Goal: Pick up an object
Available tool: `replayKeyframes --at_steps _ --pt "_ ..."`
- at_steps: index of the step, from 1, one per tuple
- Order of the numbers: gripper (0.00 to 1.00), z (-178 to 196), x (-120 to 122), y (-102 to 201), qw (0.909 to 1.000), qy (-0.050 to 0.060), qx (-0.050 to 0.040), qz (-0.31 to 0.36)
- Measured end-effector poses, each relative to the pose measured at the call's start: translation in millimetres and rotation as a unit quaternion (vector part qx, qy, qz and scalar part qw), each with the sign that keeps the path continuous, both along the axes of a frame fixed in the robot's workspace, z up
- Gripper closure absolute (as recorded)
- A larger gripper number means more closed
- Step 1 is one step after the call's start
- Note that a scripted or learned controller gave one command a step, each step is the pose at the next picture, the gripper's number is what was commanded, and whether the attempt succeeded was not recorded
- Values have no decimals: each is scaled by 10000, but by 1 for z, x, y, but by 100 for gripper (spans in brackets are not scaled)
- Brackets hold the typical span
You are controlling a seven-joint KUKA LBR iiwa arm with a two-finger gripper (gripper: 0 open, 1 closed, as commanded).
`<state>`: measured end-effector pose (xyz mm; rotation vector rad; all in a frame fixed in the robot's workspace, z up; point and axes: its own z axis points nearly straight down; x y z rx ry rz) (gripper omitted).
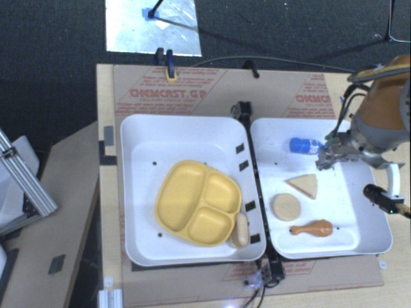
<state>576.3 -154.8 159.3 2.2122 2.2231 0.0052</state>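
I am looking over the right white bin (369,246) on the tabletop: nearest, a brown pear-shaped wooden piece (313,228), likely light, stiff and smooth, best pinched across its neck. Beyond it are lying a tan disc (286,206), a tan wedge (304,186) and a blue bottle (303,145). The tool (329,157) is hanging beside the bottle; its grip I cannot tell.

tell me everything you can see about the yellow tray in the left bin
The yellow tray looks like smooth moulded plastic with rounded corners and three compartments: one large, two smaller. It lies flat, turned at an angle, on the floor of the left bin, towards the near right corner. A small beige bread-like piece rests against its near right edge.
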Motion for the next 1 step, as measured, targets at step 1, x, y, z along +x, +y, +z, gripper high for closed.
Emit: replayKeyframes --at_steps 1 --pt "100 52 -2 10 10000 1 1 5"
